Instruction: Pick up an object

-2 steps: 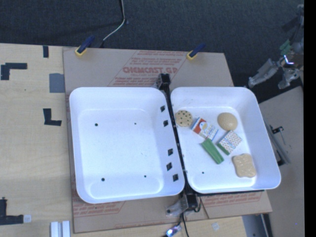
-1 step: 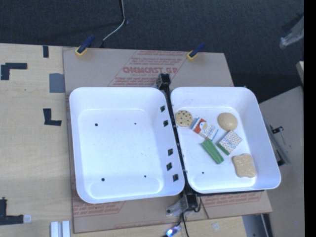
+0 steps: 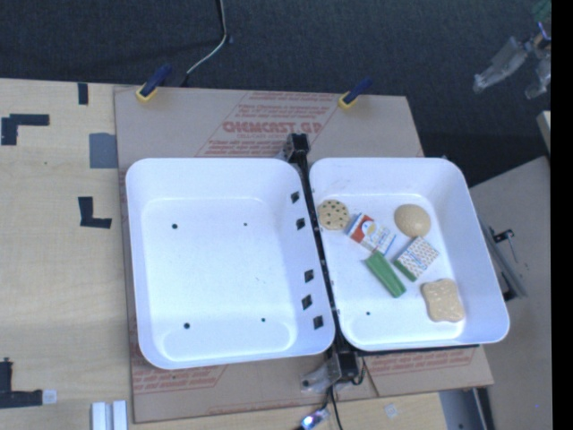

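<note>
Right bin (image 3: pixel 466 240), glossy white plastic, holds everything: a round speckled cookie (image 3: pixel 333 213), a small printed carton (image 3: pixel 369 232), a smooth tan dome of a bun (image 3: pixel 412 219), a green bar (image 3: pixel 385 274), a checkered packet (image 3: pixel 417 257) and a lumpy beige biscuit (image 3: pixel 443 299). Left bin (image 3: pixel 215 258) sits just beside it on cardboard (image 3: pixel 269 128). Gripper (image 3: pixel 510 64) hangs blurred at top right, well apart from both bins — whether it's spread or closed, I can't tell.

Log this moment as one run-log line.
gripper: top right, off the bins, holding nothing | right bin: cookie, green block, four other small items | nothing picked yet
</note>
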`<state>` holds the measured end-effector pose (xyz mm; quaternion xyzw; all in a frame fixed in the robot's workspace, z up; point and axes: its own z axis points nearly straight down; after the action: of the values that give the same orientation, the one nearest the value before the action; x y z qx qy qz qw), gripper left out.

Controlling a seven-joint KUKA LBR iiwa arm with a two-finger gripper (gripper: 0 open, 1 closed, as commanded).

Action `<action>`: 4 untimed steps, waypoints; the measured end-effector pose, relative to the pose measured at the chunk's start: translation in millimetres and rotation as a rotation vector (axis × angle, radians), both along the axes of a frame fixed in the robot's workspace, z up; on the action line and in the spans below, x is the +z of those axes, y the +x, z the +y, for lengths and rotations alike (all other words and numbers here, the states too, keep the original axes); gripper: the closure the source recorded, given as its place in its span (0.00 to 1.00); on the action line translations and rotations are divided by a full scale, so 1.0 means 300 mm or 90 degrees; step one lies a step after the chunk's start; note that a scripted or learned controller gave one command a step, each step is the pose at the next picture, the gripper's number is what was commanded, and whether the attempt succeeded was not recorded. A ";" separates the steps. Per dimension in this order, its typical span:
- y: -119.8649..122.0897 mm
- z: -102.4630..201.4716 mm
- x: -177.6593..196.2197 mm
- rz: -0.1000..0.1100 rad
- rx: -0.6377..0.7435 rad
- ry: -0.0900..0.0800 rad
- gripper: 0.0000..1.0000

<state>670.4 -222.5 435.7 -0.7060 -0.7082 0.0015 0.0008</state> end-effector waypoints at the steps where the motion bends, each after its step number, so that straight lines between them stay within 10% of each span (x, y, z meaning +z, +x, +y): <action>1: -0.006 -0.002 0.014 -0.002 -0.001 -0.001 0.00; 2: -0.006 0.000 0.354 -0.009 0.000 -0.003 0.00; 3: -0.003 0.003 0.366 -0.003 0.000 -0.002 1.00; 4: -0.236 -0.006 0.330 0.000 -0.003 0.001 1.00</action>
<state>599.6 -224.1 534.8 -0.7079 -0.7063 0.0008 0.0013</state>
